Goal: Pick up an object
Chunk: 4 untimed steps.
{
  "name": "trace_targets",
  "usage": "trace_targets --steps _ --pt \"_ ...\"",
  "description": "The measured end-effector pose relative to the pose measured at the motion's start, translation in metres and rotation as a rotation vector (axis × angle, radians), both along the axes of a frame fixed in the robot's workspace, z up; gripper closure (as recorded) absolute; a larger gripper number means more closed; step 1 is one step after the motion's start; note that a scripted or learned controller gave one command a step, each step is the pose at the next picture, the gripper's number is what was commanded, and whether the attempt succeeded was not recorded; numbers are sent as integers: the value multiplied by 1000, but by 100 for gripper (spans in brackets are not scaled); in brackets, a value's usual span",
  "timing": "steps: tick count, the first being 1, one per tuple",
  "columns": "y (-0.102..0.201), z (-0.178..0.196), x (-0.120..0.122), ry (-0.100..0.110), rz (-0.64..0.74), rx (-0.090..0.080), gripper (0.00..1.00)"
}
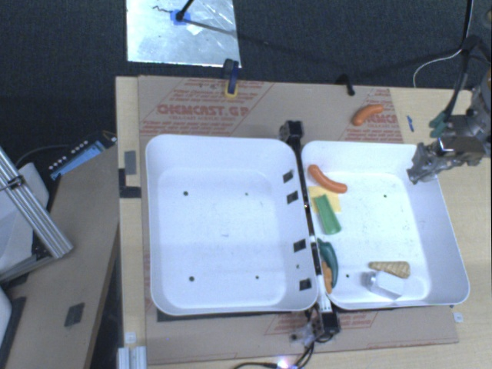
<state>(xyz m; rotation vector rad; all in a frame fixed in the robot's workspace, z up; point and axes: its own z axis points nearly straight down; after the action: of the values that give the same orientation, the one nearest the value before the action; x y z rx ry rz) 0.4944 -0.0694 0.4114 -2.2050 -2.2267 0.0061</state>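
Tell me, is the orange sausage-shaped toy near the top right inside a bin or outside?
Outside. The orange sausage-shaped toy lies on the brown cardboard sheet, beyond the right white bin.

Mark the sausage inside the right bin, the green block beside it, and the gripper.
sausage [327, 181], camera view, middle of its length.
green block [328, 217], camera view, centre of its top face.
gripper [425, 168], camera view, at its fingertips.
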Motion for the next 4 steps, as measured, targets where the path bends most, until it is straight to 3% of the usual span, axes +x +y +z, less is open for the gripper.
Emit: trace_targets --steps 1,2,4 --pt "2 6 16 -12 -4 -4 100" --pt "-2 31 -8 -15 -8 -3 100" --pt "-15 83 -8 -14 -9 -4 100"
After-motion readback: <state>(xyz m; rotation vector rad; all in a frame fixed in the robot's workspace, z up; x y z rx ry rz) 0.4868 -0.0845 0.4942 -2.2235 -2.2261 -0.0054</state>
